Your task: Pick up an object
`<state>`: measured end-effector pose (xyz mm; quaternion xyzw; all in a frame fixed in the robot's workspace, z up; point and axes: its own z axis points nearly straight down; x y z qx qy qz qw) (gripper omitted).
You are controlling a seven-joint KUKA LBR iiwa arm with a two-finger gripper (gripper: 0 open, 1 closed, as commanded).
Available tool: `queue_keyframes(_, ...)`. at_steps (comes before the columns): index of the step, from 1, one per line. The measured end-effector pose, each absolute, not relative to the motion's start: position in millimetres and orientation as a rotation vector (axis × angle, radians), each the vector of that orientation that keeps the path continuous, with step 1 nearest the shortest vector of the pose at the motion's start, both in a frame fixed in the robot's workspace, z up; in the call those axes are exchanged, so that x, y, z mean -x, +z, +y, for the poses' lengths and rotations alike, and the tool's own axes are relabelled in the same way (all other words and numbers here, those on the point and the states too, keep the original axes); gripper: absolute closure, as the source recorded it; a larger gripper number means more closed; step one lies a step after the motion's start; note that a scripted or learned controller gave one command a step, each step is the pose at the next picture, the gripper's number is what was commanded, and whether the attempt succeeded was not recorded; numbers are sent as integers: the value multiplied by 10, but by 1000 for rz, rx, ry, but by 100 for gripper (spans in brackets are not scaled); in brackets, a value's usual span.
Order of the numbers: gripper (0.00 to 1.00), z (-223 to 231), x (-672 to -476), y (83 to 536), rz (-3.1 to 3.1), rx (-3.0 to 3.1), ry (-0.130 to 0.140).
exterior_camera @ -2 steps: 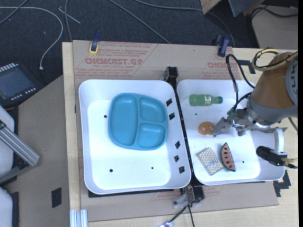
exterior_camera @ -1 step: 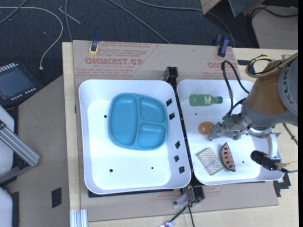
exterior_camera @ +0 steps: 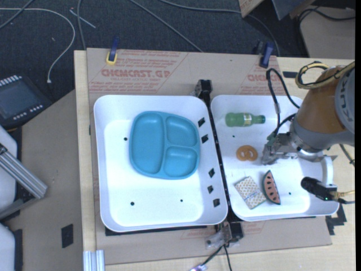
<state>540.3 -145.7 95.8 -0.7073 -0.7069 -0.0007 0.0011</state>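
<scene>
— Going left to right, what lies where?

— The left bin (exterior_camera: pixel 107 168) holds a blue divided plate (exterior_camera: pixel 164 144). In the right bin (exterior_camera: pixel 293 208) lie a green bottle (exterior_camera: pixel 244 119), a brown ring (exterior_camera: pixel 246 153), a patterned packet (exterior_camera: pixel 250 191) and a watermelon slice (exterior_camera: pixel 272 187).

— And the gripper (exterior_camera: pixel 275 151)?

— It hangs low over the right bin. The ring sits just to its left, the likeliest target; the slice lies just below it, long axis running top to bottom.

— Are the jaws open?

— I cannot tell, and nothing shows between them.

— The ring's look?

— Small, flat, orange-brown, holed like a pretzel.
</scene>
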Motion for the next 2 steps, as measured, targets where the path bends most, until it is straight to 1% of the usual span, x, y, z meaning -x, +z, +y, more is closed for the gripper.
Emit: queue_keyframes(2,100,-1491,-5521,2235,-2228,2225,-7)
